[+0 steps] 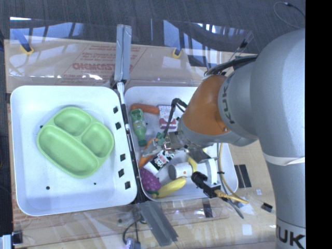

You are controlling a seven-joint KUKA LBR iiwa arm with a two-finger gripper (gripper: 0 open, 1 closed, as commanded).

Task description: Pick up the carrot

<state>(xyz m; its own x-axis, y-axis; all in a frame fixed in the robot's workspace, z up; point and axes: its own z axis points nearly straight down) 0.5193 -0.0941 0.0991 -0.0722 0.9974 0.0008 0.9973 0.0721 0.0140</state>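
Carrot point(144, 108) lies at upper left of the right bin point(231, 176), beside a green bottle point(138, 127). My end effector point(167, 145) sits low at frame centre over the clutter; I cannot tell its state. Risk as I judge it: crowding could make me snag a neighbour or nudge the carrot away.

Left bin point(31, 191) holds a sectioned plate point(75, 141). Right bin point(150, 95) holds carrot point(145, 109) at rear, bottle point(139, 126) before it, banana point(172, 187) and grapes point(150, 180) at front.
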